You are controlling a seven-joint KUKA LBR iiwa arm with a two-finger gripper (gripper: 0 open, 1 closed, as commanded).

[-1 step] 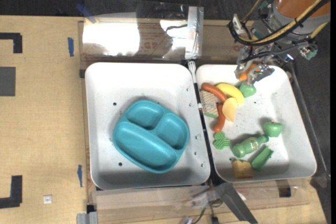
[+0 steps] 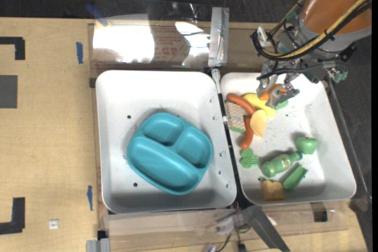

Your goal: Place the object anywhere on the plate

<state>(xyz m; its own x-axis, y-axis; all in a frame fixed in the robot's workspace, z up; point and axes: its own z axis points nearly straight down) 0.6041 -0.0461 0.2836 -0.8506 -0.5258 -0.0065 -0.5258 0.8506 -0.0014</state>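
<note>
A teal plate (image 2: pixel 170 152) with three compartments lies in the left bin (image 2: pixel 112 97). The right bin (image 2: pixel 331 127) holds several toy foods. At its upper left a yellow piece (image 2: pixel 260 105), a curved orange piece (image 2: pixel 238 101) and a pale orange-yellow piece (image 2: pixel 258 123) lie piled together. My gripper (image 2: pixel 276 90) hangs low over the upper right edge of that pile, close to the yellow piece. A small orange bit and a green bit show right at its tip. Whether it holds anything is unclear.
Lower in the right bin lie a green bottle shape (image 2: pixel 280 163), a green pepper (image 2: pixel 306 144), a green pod (image 2: pixel 295 177), a brown piece (image 2: pixel 271 188), a small green item (image 2: pixel 248 157) and an orange stick (image 2: pixel 247 137). A ridge divides the bins (image 2: pixel 227 127).
</note>
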